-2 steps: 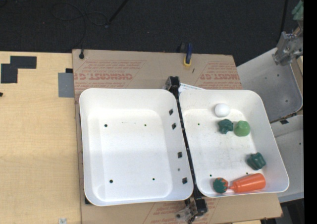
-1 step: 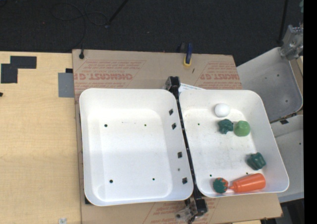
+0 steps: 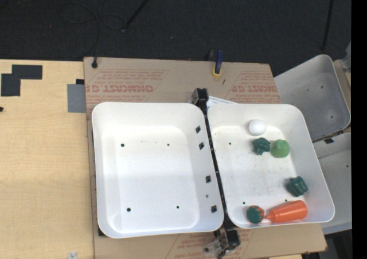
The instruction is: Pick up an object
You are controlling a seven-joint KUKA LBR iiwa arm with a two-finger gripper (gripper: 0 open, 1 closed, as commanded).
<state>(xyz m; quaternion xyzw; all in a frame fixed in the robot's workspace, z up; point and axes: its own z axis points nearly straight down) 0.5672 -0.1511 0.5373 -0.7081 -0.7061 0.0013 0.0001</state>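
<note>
The shallow white right-hand bin (image 3: 321, 195) holds a small white ball (image 3: 256, 127), a round light-green ball (image 3: 280, 148), and an orange plastic carrot (image 3: 287, 211).

left bin (image 3: 109, 137) open, toys (image 3: 269, 148) crowd right bin (image 3: 241, 177)

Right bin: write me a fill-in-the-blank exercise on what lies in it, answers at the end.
1. The white ball lies nearest the right bin's ____ edge.
2. The orange carrot has a ____ top at its left end.
3. Touching the light green ball on its left is a ____ green piece.

Missing words: far; green; dark
</note>
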